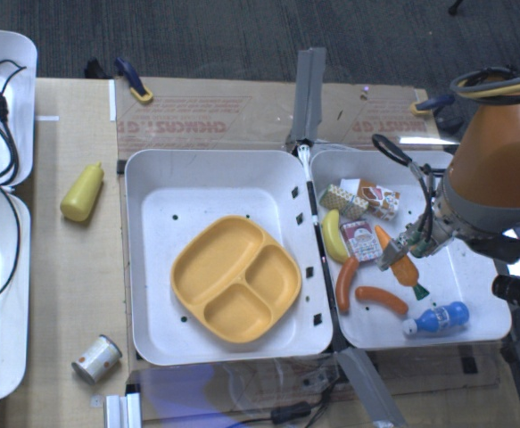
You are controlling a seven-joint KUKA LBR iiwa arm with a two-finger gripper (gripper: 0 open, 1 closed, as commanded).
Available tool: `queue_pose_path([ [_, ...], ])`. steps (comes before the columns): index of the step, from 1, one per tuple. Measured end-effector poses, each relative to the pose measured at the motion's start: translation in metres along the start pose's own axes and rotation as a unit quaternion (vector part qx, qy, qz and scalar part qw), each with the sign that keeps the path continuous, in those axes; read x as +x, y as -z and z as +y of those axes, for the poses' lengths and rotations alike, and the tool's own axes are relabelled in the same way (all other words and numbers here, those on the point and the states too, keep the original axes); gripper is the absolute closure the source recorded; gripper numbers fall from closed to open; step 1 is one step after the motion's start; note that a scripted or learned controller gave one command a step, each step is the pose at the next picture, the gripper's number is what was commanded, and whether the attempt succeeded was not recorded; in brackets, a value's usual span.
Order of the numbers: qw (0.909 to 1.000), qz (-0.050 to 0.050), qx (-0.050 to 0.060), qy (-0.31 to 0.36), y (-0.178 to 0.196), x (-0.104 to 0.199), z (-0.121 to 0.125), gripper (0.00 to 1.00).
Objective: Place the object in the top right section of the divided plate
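A yellow divided plate (235, 279) lies in the left bin (144, 239), with one large section and two smaller ones, all bare. My gripper (400, 253) hangs low in the right bin (482, 297), right over the upper end of an orange toy carrot (408, 274). The carrot lies on the bin floor with its green top pointing to the lower right. The gripper's body hides whether it touches the carrot. The arm's grey and orange wrist (496, 163) stands above the bin's right side.
Around the carrot lie a yellow banana (333, 237), a red packet (359, 239), two orange sausages (345, 283) (382, 300), a blue bottle (438, 317) and small snack boxes (380, 199). On the bench left of the bins are a yellow bottle (82, 193) and a small can (96, 358).
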State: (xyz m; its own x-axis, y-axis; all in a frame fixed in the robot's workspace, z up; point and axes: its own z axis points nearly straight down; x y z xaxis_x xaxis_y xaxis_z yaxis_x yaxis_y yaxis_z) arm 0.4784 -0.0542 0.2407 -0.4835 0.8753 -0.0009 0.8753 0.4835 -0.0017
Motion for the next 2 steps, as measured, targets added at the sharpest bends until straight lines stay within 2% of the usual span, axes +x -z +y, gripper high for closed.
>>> queue_pose_path([
  [1, 0.9999, -0.001, 0.000, 0.015, 0.1324, 0.0428, 0.0240, 1.00],
  [2, 0.9999, -0.001, 0.001, 0.017, 0.1407, 0.0424, 0.0254, 1.00],
])
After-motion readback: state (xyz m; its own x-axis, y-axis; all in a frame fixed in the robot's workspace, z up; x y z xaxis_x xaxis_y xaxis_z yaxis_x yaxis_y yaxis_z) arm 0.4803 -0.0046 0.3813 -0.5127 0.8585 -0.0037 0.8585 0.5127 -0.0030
